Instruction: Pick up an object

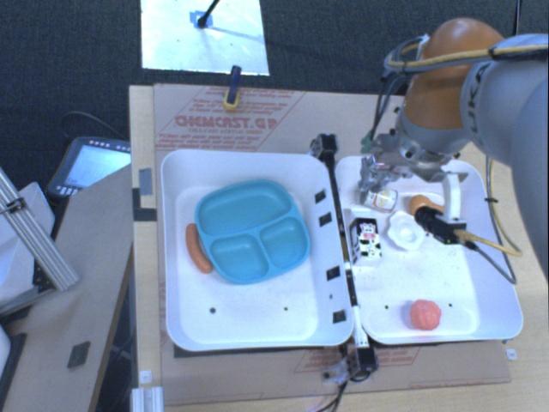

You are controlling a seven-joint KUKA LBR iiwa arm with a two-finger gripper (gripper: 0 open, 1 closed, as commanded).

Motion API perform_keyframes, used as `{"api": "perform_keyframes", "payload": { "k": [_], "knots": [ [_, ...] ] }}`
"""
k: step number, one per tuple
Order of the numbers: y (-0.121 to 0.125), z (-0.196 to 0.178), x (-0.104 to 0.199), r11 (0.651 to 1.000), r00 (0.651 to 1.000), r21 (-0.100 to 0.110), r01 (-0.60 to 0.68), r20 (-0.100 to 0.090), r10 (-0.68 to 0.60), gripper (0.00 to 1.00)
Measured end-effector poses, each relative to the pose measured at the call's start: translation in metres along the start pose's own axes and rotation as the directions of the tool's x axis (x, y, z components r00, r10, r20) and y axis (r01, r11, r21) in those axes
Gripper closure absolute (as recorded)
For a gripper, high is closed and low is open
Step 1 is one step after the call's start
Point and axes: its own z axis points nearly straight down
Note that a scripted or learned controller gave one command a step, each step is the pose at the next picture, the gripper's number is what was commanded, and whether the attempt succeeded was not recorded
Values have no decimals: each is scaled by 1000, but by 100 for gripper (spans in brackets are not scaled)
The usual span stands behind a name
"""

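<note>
You see the gripper (375, 178) low in the right bin (480, 316), over a small pale object (383, 199); it looks like the reach step. How the jaws stand, I cannot tell; the next move calls for closing on it and lifting straight

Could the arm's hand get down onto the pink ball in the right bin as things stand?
Probably yes. The pink ball lies alone near the front of the right bin, with bare floor all round it. The hand hangs over the same bin's far end, above other small items.
</note>
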Motion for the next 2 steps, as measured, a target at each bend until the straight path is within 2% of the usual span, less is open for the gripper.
{"api": "perform_keyframes", "payload": {
  "k": [1, 2],
  "knots": [
    [-20, -11, 43, 1000, 1000, 0, 1, -1, -1, 100],
    [-28, -6, 94, 1000, 1000, -1, 1, -1, -1, 100]
  ]
}}
